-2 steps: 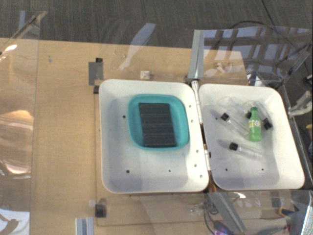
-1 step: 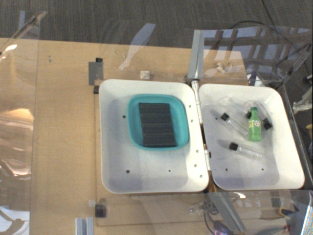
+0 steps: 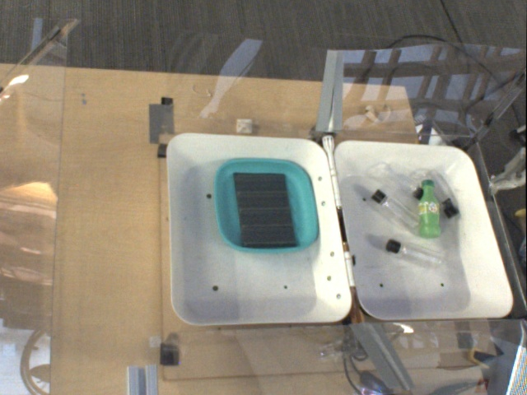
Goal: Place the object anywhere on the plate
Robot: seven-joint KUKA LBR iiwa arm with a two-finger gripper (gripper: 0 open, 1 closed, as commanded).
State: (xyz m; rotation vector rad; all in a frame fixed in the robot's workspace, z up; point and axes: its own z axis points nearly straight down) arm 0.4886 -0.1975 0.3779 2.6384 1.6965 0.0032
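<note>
Green bottle: lying in right bin, among clear black-capped tubes. Teal plate: in left bin, well apart from bottle. Advised: grasp across bottle's narrow body, clear of tubes; lift over bin walls; release low over plate.

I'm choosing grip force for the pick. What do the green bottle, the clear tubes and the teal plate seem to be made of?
Green bottle: likely plastic, glossy, with a pale label. Clear tubes: transparent, thin plastic or perhaps glass, with black caps; the bin shows through them. Teal plate: looks like smooth moulded plastic, with a dark ribbed insert, possibly rubber.
</note>
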